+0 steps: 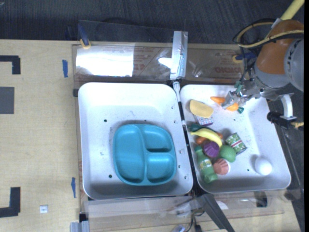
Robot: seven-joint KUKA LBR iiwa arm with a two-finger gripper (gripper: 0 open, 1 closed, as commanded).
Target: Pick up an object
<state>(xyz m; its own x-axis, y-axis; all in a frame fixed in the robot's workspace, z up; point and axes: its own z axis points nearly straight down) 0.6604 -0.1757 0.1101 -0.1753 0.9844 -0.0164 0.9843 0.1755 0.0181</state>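
**Hand set over the carrot at the far end of the right bin**

The hand (236, 96) is seen low over the far part of the right bin (276, 178), reached in from the right under the orange band of the arm (277, 57). Whether it is wide, narrow or closed on anything cannot be told; the metal parts blur together there.

Touching or just under the hand lies a small orange carrot (218, 100). Its long axis is seen running roughly left to right, along the bin's far wall, with one end pointing left, away from the hand, and the other end hidden beneath the hand. A second orange bit (232, 108) shows just below the hand; whether it belongs to the same piece cannot be told. The carrot is judged the likeliest target, and a grip across its short width is called for.

Further left of the hand a yellow wedge (201, 108) lies apart. Nearer the camera from the hand, well apart, a banana (208, 135), a purple piece (211, 150) and a green ball (227, 153) are crowded together. A white ball (263, 166) lies alone. The left bin (91, 129) holds a blue tray (144, 152).
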